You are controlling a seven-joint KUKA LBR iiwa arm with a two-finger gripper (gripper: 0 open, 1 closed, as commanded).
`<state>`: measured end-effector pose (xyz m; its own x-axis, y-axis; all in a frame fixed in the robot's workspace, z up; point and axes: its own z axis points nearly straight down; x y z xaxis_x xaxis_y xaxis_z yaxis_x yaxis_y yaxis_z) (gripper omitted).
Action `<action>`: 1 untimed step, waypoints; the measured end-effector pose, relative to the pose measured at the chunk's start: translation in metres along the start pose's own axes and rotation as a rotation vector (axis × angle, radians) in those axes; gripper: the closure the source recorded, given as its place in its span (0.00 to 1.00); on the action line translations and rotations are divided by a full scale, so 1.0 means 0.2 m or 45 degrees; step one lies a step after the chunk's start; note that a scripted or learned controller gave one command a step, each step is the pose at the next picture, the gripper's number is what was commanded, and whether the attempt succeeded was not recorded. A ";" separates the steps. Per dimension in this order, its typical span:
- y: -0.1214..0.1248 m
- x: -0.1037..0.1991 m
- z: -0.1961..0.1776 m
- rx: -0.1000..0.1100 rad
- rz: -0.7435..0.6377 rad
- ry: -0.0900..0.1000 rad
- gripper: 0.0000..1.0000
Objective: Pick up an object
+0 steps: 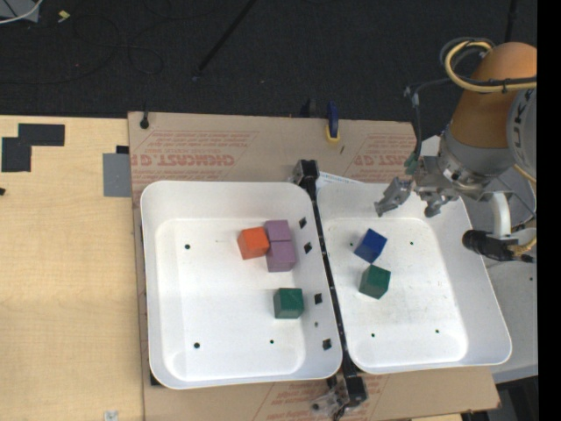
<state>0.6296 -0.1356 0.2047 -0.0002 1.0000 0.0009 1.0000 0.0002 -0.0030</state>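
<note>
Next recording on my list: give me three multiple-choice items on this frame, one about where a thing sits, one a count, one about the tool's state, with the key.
1. Where does the blue cube lie?
A. In the left bin
B. In the right bin
C. On the cardboard outside both bins

2. How many blocks lie in the left bin?
A. Two
B. Four
C. Six

3. What is between the fingers of the tool?
A. The orange cube
B. A green cube
C. Nothing

Key:
1 B: it rests on the floor of the right bin, just above a green cube.
2 B: an orange cube, two purple cubes and a green cube.
3 C: the tool hangs over the right bin's far rim with its fingers spread and bare.
</note>
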 end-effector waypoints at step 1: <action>-0.13 -0.04 0.46 -0.024 -0.002 -0.005 0.00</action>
<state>0.6026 -0.1428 0.1134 -0.0019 1.0000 -0.0032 0.9999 0.0020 0.0155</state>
